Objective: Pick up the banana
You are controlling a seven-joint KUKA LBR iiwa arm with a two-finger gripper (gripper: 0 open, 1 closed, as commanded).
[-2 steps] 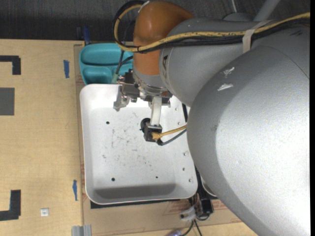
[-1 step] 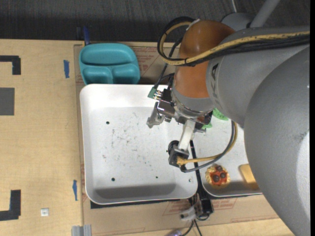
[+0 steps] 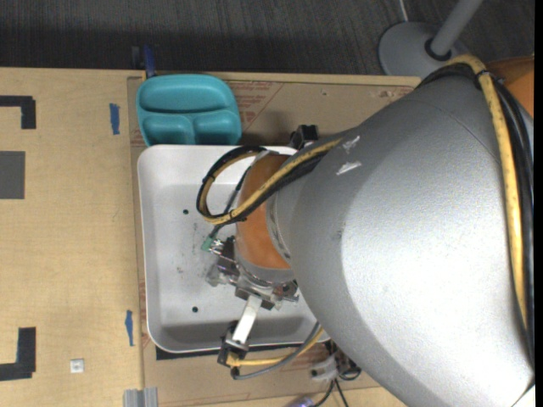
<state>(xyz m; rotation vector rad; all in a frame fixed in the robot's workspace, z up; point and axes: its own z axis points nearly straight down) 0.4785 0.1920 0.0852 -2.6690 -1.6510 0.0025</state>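
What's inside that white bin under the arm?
The white bin shows bare floor with small dark specks on its left; the arm covers the rest, hiding whatever lies there.

The grey arm (image 3: 407,227) and its gripper (image 3: 224,266) are hanging over the white bin's (image 3: 165,227) right half and middle, blocking entry there. Its left floor is lying open. A teal tray (image 3: 188,108) is crowding the far rim.

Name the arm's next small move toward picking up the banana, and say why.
Probably a short lift straight up. The gripper sits low inside the white bin, and the arm covers the bin's right part, so what lies under the gripper is hidden. Rising a little would likely reveal whether it has caught anything.
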